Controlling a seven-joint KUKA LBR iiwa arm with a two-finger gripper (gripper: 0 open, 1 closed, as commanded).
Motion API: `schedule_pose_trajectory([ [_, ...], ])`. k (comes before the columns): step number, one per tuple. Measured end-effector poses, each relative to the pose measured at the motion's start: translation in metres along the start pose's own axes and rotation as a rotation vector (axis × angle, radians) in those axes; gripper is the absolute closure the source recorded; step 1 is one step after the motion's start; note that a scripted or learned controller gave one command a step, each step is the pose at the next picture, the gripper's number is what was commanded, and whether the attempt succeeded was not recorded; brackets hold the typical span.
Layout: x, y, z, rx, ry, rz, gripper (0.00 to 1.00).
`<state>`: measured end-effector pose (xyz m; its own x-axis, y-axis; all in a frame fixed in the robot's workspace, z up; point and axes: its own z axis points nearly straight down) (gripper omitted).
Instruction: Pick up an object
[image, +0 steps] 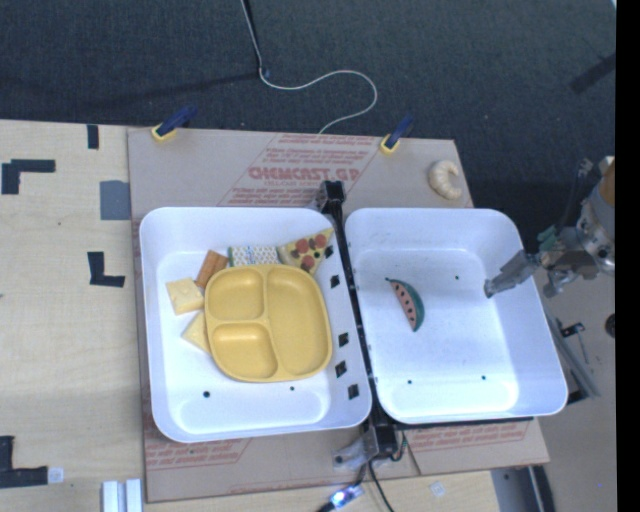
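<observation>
A small watermelon-slice toy (408, 303), red with a green rind, lies alone near the middle of the right bin (450, 360). My gripper (508, 277) hangs over that bin's right wall, about a hand's width to the right of the slice and not touching it. Nothing shows in its grasp. In the left bin (250, 408) a yellow divided plate (268, 322) rests among several toy foods: a pizza slice (308, 248), a pale cracker (184, 295) and a brown biscuit (211, 267).
A cream-coloured lump (446, 178) sits on the cardboard behind the right bin. Clamps (172, 123) hold the cardboard's back edge, and a white cable (330, 85) loops behind it. A black divider (345, 300) runs between the bins.
</observation>
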<state>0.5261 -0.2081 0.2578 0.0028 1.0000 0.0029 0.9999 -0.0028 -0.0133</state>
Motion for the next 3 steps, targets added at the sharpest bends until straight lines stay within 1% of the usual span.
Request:
schedule_pose_trajectory([
  [1,0.0,0.002,-0.007,-0.012,-0.003,-0.003,0.0],
  [2,-0.002,-0.004,0.039,-0.007,-0.002,-0.003,0.0],
  [3,0.0,-0.009,0.084,-0.008,-0.002,-0.004,0.0],
])
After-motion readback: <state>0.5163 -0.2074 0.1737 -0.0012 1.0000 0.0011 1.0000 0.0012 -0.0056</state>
